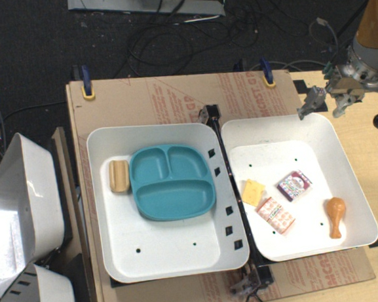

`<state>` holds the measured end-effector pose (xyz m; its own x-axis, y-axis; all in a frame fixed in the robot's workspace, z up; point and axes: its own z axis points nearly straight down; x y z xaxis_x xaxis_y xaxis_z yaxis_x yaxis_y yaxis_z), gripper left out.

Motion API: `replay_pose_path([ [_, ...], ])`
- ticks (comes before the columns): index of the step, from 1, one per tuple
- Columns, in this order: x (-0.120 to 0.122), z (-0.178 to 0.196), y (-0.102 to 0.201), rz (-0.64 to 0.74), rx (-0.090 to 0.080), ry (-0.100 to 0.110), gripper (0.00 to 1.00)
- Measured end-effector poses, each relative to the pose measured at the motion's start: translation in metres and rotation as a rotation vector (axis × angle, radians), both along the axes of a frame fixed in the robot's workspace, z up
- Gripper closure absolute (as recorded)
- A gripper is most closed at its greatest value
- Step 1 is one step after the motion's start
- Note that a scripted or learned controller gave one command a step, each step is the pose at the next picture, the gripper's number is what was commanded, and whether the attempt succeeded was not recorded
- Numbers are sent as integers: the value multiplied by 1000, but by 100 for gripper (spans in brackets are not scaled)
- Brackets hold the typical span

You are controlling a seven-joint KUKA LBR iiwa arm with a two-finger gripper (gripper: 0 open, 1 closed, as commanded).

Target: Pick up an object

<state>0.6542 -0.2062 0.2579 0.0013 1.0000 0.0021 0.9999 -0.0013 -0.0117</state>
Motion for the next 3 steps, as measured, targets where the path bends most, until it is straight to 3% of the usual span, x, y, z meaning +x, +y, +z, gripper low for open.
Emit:
replay_pose_path([
  [1,2,8,1,3,-3,-13,0],
  [3,-10,-89,0,-1,-2,-7,0],
])
